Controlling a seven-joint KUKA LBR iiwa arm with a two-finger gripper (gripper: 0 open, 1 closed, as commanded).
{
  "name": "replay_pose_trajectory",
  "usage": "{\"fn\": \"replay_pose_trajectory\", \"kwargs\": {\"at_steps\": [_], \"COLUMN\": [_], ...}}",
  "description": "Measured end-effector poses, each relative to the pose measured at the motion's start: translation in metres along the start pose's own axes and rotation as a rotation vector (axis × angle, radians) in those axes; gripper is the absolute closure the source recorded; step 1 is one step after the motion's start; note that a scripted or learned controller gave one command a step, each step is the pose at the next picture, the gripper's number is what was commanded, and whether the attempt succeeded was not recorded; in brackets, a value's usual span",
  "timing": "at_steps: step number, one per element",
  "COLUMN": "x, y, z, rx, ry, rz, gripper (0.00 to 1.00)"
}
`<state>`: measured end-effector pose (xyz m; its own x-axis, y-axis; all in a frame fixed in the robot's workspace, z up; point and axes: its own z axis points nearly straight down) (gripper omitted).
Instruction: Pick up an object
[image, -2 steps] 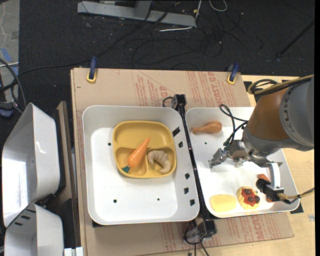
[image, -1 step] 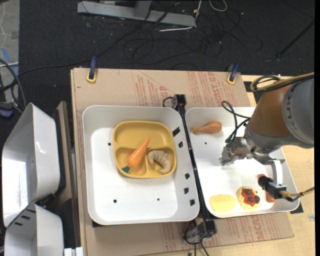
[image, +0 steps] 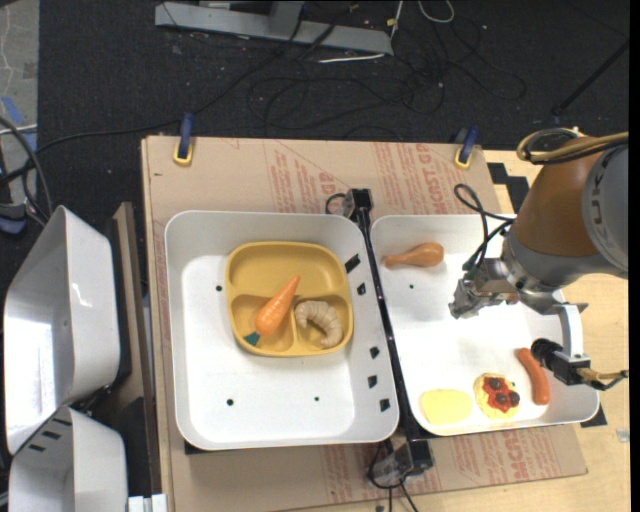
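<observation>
My gripper (image: 466, 302) hangs over the right bin (image: 440, 355), near its upper middle, with nothing visible between its fingers. A tan chicken drumstick (image: 416, 257) lies to its upper left, near the bin's far edge. Along the near edge lie a pale yellow disc (image: 446, 406), a small pizza slice with red topping (image: 496, 393) and a red-orange sausage (image: 533, 375). In the left bin (image: 200, 380) sits a yellow divided plate (image: 290, 262) holding an orange carrot (image: 277, 306) and a beige shrimp (image: 322, 320).
The two bins meet at a black divider (image: 376, 300) in the middle. Yellow clamps (image: 184, 152) (image: 464, 152) hold the cardboard base at the back. Bare white floor spreads in the right bin's middle and the left bin's near half.
</observation>
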<state>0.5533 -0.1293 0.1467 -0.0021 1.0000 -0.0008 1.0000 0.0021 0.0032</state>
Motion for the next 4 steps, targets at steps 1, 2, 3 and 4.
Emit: {"fn": "replay_pose_trajectory", "kwargs": {"at_steps": [1, 2, 3, 4], "x": [0.003, 0.01, 0.01, 0.068], "y": [0.006, 0.005, 0.006, 0.0], "z": [-0.044, -0.089, -0.126, -0.123], "rx": [-0.002, -0.002, 0.0, 0.004], "ry": [0.0, 0.0, -0.001, 0.002], "rz": [-0.002, -0.002, -0.002, -0.006], "gripper": [1.0, 1.0, 1.0, 1.0]}}
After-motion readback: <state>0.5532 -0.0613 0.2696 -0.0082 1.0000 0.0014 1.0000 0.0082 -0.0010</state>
